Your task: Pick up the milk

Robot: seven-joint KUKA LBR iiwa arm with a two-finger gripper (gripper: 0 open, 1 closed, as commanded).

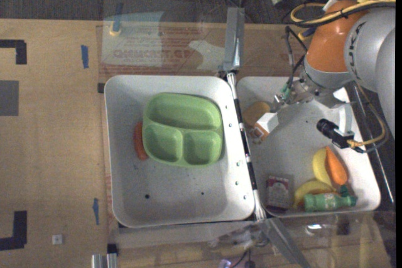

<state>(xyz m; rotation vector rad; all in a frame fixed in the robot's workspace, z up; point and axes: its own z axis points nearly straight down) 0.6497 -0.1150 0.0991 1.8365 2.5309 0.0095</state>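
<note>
White bins number two: one green divided plate (pixel 183 129) in the left bin (pixel 119 154); one milk carton (pixel 262 126), two bananas in the right. Pincer (pixel 282 97) state: cannot tell.

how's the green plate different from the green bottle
The plate is pale green, broad and split into three compartments; the bottle is darker green, slim and small. The plate sits in the left bin over an orange thing; the bottle lies on its side in the right bin's near corner beside a banana. Both are green.
</note>
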